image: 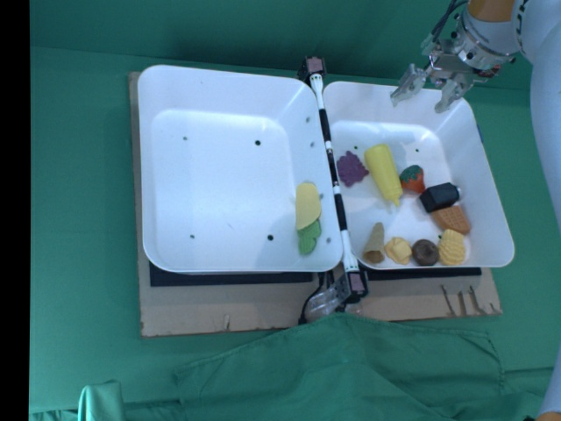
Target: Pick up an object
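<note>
My gripper [429, 95] hangs open above the far rim of the right bin [491, 191], with nothing between its fingers. Below it in that bin lie a purple grape bunch [351, 168], a yellow bottle-shaped toy [384, 174], a red and green strawberry [412, 179], a black block [438, 196], an orange wedge [452, 219], a tan cone [375, 242], a small yellow piece [399, 250], a brown doughnut [425, 252] and a yellow ridged piece [452, 247]. In the left bin [219, 103] a yellow piece [307, 205] rests on a green one [308, 235].
A black and white striped rod [331, 165] runs along the seam between the two bins. Both bins sit on a brown cardboard sheet [175, 310]. Green cloth [351, 367] is bunched at the near edge.
</note>
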Action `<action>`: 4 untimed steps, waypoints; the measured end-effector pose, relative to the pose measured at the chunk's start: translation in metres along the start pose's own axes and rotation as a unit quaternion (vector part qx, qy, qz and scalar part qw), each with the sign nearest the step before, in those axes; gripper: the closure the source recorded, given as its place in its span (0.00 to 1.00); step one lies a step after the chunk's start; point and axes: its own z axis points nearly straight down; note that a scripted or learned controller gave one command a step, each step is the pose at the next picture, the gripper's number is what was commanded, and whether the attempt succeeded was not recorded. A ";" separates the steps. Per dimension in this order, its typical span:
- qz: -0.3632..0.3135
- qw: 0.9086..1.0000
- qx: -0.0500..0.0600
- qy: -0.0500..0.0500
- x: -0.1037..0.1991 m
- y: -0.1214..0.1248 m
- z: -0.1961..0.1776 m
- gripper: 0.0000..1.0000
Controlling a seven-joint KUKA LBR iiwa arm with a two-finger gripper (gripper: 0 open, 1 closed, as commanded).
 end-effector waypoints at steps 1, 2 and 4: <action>0.000 1.000 0.000 0.000 0.001 0.001 0.041 0.00; 0.000 1.000 -0.006 -0.001 0.000 0.003 0.072 0.00; -0.001 1.000 -0.007 0.000 0.002 0.009 0.015 1.00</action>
